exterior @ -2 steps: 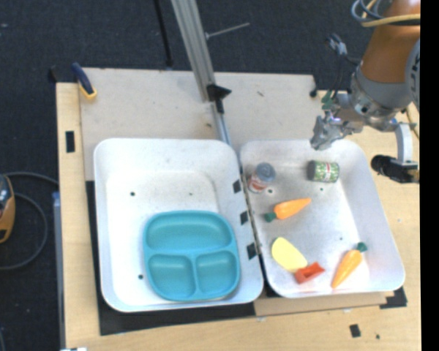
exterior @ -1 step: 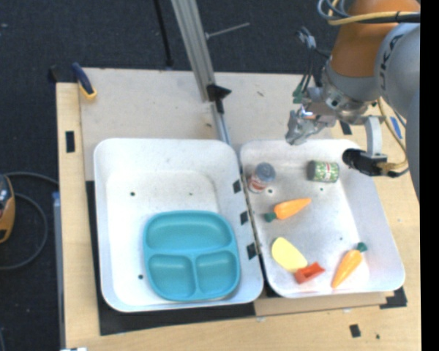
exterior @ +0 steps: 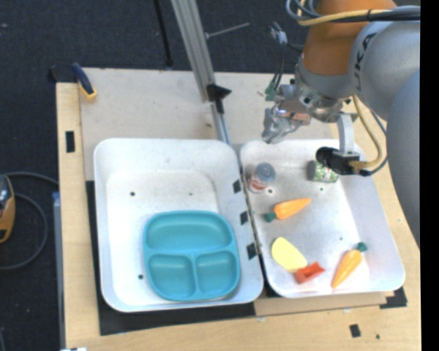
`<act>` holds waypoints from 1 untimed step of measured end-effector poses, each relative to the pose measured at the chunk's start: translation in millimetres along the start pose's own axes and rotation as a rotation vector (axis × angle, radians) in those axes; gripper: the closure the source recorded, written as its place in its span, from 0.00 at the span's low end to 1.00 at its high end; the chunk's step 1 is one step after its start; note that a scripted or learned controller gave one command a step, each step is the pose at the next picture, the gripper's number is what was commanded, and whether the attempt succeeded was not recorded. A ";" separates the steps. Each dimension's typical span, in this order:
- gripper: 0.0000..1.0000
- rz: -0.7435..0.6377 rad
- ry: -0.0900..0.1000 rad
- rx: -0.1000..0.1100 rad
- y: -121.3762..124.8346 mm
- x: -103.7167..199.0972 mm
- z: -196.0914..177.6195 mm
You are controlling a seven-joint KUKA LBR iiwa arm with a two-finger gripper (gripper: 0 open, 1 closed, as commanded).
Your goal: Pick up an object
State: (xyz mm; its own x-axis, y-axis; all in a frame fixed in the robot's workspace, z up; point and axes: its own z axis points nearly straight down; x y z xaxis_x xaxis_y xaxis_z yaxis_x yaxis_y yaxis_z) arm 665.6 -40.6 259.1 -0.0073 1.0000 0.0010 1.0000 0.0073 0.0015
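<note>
My gripper (exterior: 276, 131) hangs above the far left corner of the right bin (exterior: 366, 218), with nothing visibly between its fingers. Just below it in that bin stands a small can with a red label (exterior: 262, 177). An orange carrot (exterior: 291, 208) lies near the bin's middle. A yellow piece (exterior: 287, 254) and a red block (exterior: 309, 272) sit near the front, with a second carrot (exterior: 348, 266) at the front right. A small green and white object (exterior: 321, 172) rests by the far wall, under a black part of the arm.
The left bin (exterior: 117, 181) holds a teal divided tray (exterior: 192, 254). A metal post (exterior: 197, 50) rises behind the bins, close to the gripper's left. The grey arm with its orange band (exterior: 344, 20) fills the upper right.
</note>
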 end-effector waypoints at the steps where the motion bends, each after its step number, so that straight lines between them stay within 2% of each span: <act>1: 1.00 0.001 -0.001 0.002 -0.1 44.1 8.5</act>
State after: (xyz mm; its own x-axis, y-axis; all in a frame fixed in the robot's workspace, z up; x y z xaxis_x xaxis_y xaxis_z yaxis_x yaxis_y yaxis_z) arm 665.2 3.5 250.7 -0.0062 1.0000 0.0003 1.0000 0.0062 -0.0003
